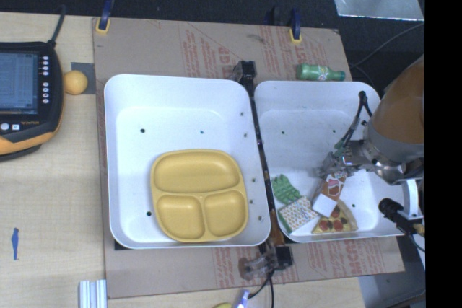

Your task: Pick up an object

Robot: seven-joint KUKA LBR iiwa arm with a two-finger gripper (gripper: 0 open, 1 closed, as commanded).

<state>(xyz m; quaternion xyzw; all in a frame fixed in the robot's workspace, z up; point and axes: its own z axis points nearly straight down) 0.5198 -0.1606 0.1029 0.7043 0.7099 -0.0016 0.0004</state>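
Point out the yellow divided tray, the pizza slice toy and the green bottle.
yellow divided tray [198,192]: camera view, on its central ridge.
pizza slice toy [336,221]: camera view, on its topped face.
green bottle [317,72]: camera view, on its body.

Two shallow white bins side by side: left bin [123,155] at nine o'clock, right bin [303,119] at three o'clock. One yellow three-compartment tray [200,193] in the left. Four small items at the right bin's six o'clock: one green piece [284,190], one checkered card [295,214], one pizza slice toy [335,221], one red-and-white packet [333,187]. Beyond the bins, one green bottle [320,72] at twelve o'clock, one orange ball [75,81] and one teach pendant [25,99] at nine o'clock.
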